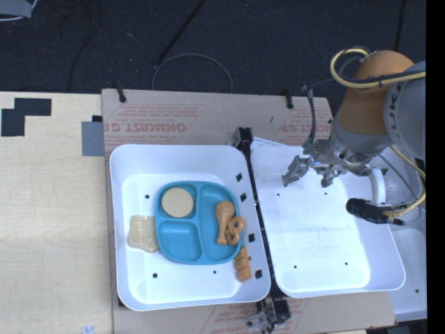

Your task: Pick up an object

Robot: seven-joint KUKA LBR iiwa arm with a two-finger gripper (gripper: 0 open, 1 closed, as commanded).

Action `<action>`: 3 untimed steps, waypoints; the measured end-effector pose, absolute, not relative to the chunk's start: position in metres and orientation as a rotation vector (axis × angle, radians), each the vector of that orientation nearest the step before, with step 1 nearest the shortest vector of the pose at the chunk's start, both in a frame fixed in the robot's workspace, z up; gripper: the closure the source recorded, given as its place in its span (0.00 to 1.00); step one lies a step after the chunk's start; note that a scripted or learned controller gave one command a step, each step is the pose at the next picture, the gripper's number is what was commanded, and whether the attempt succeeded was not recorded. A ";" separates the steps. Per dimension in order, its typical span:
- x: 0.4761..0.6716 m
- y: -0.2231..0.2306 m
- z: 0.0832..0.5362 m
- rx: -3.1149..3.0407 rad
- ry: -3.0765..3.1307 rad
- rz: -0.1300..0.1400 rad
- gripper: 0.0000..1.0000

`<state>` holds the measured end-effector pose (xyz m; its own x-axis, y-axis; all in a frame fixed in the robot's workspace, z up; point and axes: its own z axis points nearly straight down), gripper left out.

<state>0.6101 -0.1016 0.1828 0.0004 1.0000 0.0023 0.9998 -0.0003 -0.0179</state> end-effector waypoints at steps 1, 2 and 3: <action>0.613 -0.102 0.191 -2.218 -2.221 0.003 0.00; 0.604 -0.104 0.143 -2.217 -2.218 0.008 0.00; 0.603 -0.103 0.089 -2.217 -2.217 0.008 0.00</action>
<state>0.6028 -0.1029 0.0895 0.0002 1.0000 0.0012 1.0000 -0.0002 -0.0080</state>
